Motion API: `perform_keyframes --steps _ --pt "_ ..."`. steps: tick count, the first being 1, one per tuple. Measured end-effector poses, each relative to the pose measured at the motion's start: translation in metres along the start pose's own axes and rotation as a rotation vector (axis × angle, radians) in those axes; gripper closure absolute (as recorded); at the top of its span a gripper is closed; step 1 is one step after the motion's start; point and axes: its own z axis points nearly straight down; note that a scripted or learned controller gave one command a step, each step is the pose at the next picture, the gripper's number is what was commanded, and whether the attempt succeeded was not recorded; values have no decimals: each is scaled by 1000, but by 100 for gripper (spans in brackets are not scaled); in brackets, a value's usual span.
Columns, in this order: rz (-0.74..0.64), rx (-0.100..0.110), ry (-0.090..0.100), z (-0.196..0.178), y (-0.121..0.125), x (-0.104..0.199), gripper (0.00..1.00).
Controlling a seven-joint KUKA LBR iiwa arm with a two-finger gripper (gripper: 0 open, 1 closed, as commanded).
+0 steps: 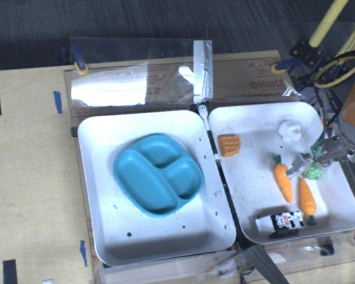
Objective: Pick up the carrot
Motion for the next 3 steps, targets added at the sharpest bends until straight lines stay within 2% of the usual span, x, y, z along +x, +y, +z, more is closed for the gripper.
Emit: perform_keyframes --steps 1,2,3 --pt "7 -4 -1 -2 -39 15 0" --pt "175 -7 -2 66 -3 18 0" --pt "176 -13 -4 54 -1 18 100"
